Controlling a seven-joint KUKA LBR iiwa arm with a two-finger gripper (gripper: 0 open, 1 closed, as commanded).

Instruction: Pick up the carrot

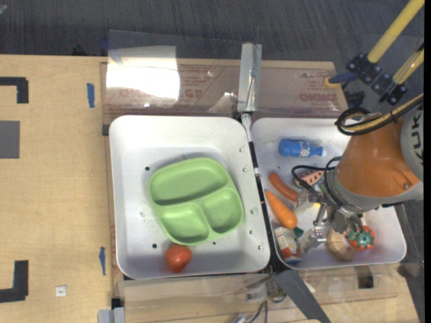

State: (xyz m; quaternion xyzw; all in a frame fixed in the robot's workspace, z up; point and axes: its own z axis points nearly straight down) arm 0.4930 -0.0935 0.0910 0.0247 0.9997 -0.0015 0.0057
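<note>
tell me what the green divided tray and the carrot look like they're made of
Green divided tray: probably moulded plastic, matte to satin, going by its even colour, rounded compartment edges and soft sheen.
Carrot: likely a plastic toy, since it is smooth, uniformly orange and faintly shiny, though real produce can't be ruled out at this size.

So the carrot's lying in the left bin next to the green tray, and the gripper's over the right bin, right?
Not quite: the camera view shows the carrot in the right bin, not by the green tray. The gripper is over the right bin, as you said.
</note>
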